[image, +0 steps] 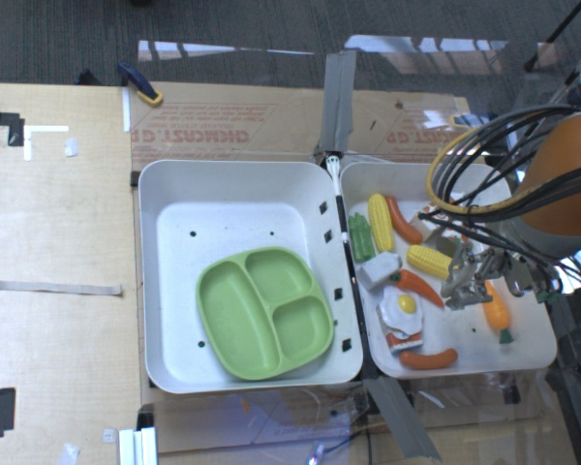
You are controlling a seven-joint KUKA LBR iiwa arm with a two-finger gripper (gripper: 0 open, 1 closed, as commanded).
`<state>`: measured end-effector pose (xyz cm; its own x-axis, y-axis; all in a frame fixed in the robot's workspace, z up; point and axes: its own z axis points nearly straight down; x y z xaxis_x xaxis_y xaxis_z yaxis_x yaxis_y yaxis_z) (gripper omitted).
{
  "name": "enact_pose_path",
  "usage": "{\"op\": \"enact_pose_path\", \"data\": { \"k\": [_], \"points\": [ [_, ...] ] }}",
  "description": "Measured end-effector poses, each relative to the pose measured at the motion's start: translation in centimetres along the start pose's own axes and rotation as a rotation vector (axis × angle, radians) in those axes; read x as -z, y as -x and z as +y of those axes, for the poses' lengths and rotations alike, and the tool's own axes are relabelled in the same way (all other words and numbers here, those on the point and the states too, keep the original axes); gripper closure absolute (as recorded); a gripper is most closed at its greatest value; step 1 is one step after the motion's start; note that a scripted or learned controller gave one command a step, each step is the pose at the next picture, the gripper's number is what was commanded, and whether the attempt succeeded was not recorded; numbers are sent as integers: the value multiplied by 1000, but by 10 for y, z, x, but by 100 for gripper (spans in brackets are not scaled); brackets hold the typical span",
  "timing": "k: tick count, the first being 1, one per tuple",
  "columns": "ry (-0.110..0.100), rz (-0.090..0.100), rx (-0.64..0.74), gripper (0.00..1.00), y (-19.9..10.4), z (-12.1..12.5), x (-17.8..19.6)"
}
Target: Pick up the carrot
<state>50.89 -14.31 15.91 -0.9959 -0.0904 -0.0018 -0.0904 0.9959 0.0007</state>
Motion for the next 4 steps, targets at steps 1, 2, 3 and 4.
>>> {"op": "enact_pose_path", "data": {
  "k": [1,2,3,4],
  "points": [
    [0,1,-30,100,15,-53,250],
    [0,1,-30,0,15,-53,250],
    [0,2,-102,0,-30,-77,150],
    [0,4,-309,0,-34,-75,-22]
  ]
}}
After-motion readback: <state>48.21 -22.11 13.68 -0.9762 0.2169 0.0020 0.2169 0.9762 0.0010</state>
